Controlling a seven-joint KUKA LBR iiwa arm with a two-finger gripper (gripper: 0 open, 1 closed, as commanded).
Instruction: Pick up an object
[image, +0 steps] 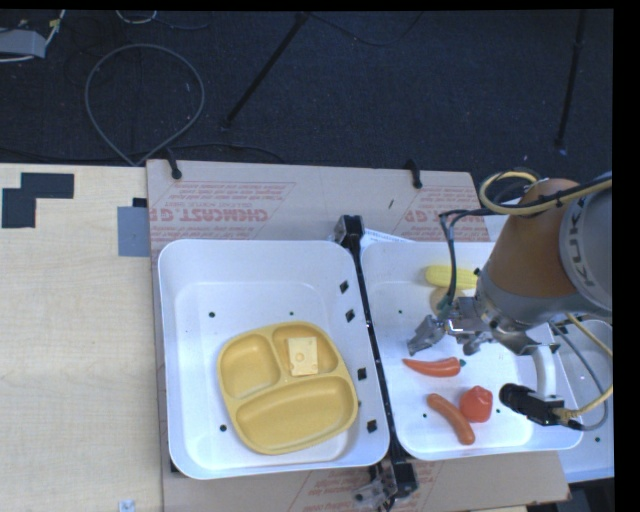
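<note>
The red chili (434, 367) lies in the right bin (400, 420), long axis about 3 to 9 o'clock, just at 6 o'clock of the end effector (428, 336); the fingers look parted with nothing between them; sausage (450, 418) and tomato (477, 403) sit at 5 o'clock, corn (440, 275) at 12; nothing blocks the way.

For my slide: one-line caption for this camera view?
Gripper hovers above a red pepper in the right bin; yellow tray sits in the left bin.
</note>
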